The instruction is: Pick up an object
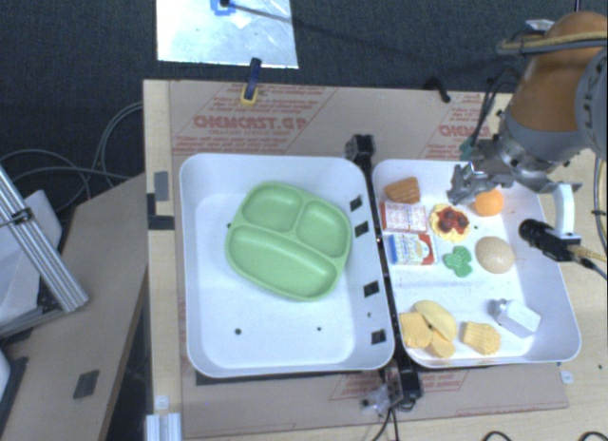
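Hovering over the far end of the right-hand bin, the end effector hangs low above the toy food, and from where I stand I cannot tell whether it is parted or closed; nothing shows gripped in it. Just beneath and a touch nearer sits a red and yellow pizza-like piece, with an orange ball just beside the tip toward the arm. A slice of toast lies away from the arm, and a green broccoli-like piece and a pale egg lie nearer the camera. Off in the other bin rests a green divided plate, well apart.

To do this well, I reckon it should settle on one item, the orange ball looking easiest, centre squarely over it, drop straight, and avoid nudging neighbours packed close by
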`<control>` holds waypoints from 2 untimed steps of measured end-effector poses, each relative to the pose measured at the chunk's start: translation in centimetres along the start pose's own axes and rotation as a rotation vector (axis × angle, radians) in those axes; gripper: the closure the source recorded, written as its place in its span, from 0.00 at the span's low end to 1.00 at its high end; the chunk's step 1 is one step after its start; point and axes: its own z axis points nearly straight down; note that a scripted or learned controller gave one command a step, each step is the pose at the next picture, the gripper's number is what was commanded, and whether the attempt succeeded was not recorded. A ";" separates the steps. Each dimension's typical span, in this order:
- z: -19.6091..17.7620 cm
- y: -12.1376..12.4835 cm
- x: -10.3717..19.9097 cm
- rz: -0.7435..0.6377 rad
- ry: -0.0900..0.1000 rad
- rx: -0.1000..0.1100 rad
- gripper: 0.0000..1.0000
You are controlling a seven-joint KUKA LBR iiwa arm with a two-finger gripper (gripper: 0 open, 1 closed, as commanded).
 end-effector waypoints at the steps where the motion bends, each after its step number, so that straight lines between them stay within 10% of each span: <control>1: -1.3 -2.2 4.2 -0.001 0.001 -0.001 1.00; 2: -1.7 -4.8 8.2 -0.001 0.001 0.000 1.00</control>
